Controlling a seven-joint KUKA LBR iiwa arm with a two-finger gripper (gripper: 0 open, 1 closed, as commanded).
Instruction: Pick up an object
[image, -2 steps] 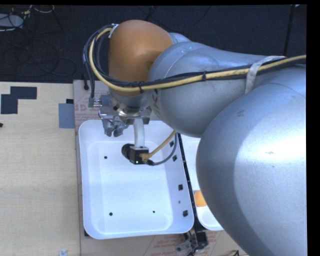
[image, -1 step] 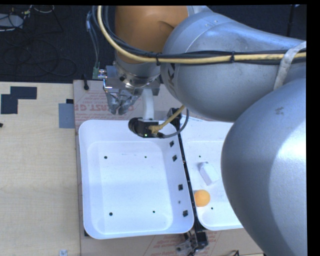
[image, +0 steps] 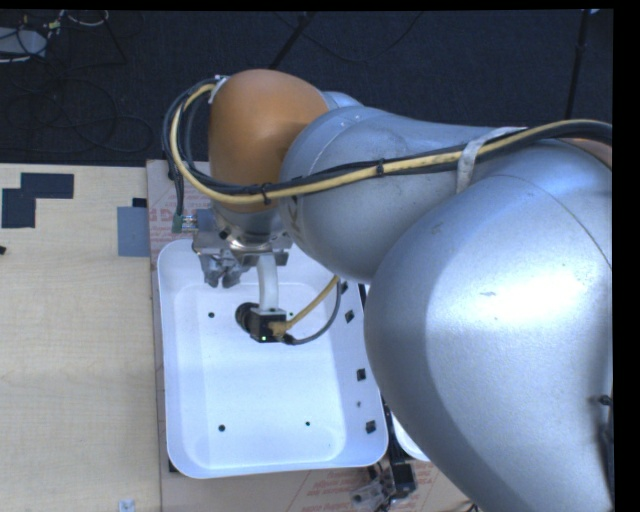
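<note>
The gripper (image: 222, 268) hangs by the white bin's (image: 190, 400) 11 o'clock corner. Bare floor spreads toward 5 o'clock. Its grip cannot be told.

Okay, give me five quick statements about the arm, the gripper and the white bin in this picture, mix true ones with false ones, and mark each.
1. The gripper is at the top end of the white bin as pictured. True.
2. The band above the wrist is blue. False: it is orange.
3. The arm comes in from the left of the picture. False: it comes in from the right.
4. The bench has dark patches on it, left of the bin. True.
5. The bin is round. False: it is rectangular with rounded corners.
</note>
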